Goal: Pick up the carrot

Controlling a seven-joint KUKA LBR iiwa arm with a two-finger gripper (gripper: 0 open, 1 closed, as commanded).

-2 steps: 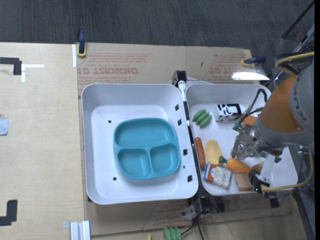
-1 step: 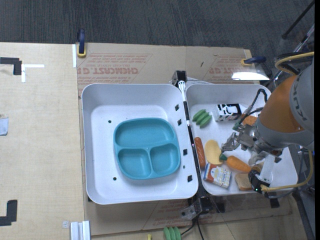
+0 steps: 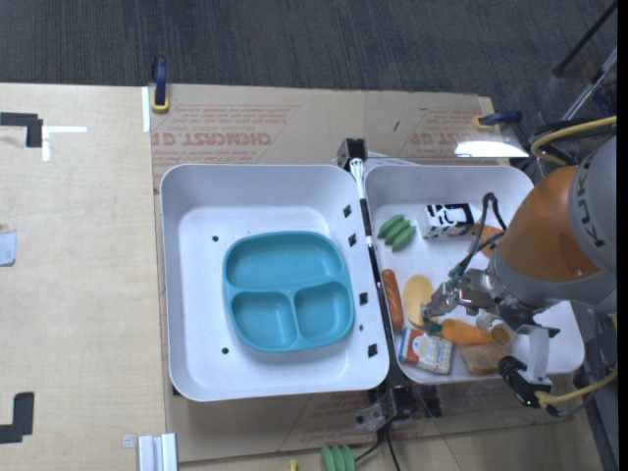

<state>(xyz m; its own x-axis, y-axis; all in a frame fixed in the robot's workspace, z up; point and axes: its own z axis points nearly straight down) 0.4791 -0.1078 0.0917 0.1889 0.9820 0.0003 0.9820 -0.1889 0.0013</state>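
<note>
From above the bench, the carrot [image 3: 465,334] lies near the front of the right bin [image 3: 412,180], pointing left to right, with a flat packet [image 3: 429,351] just to its left and a brown, bread-like piece [image 3: 481,359] touching it in front. Further left lie a sausage [image 3: 392,297] and a pale oval slice [image 3: 417,292]; a green pod [image 3: 396,230] sits toward the back. The left bin [image 3: 186,292] holds a blue divided plate [image 3: 289,290].

The gripper [image 3: 453,300] hangs right over the carrot's thin end, the grey and orange arm [image 3: 554,238] crowding in from the right. I can't tell how its pincer stands; the metal there is a tangle from here.

The carrot looks like a light plastic toy: stiff, smooth, probably slippery, tapered. I'd take it across the thicker middle, squarely across its length, since a pinch on the taper would likely squirt it out.
</note>
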